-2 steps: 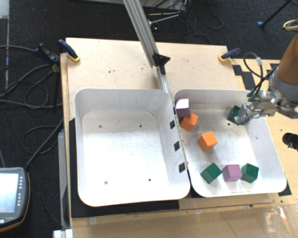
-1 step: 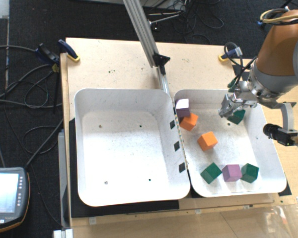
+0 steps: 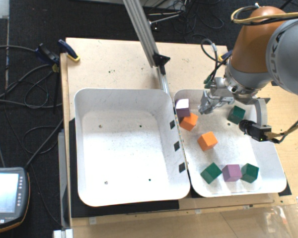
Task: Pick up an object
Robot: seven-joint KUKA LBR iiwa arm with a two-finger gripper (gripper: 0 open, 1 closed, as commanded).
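Observation:
The right bin [image 3: 268, 180] holds several small blocks. An orange block [image 3: 189, 122] lies near its left wall, just below a white-topped purple block [image 3: 182, 106]. A second orange block [image 3: 207, 141] sits mid-bin. A dark green block [image 3: 236, 114] lies to the right, under the arm. Along the front stand a green block [image 3: 211, 173], a purple block [image 3: 232, 172] and another green block [image 3: 250, 172]. My gripper [image 3: 206, 106] hangs over the back of the right bin, just right of the white-topped block, with nothing seen between its fingers.
The left bin [image 3: 89, 133] lies beside the right one. A slanted metal pole [image 3: 141, 26] runs from the back down to the bins' shared edge. Cables and a blue-yellow clamp [image 3: 67, 50] lie at the bench's back left. A pendant [image 3: 5, 197] sits at the lower left.

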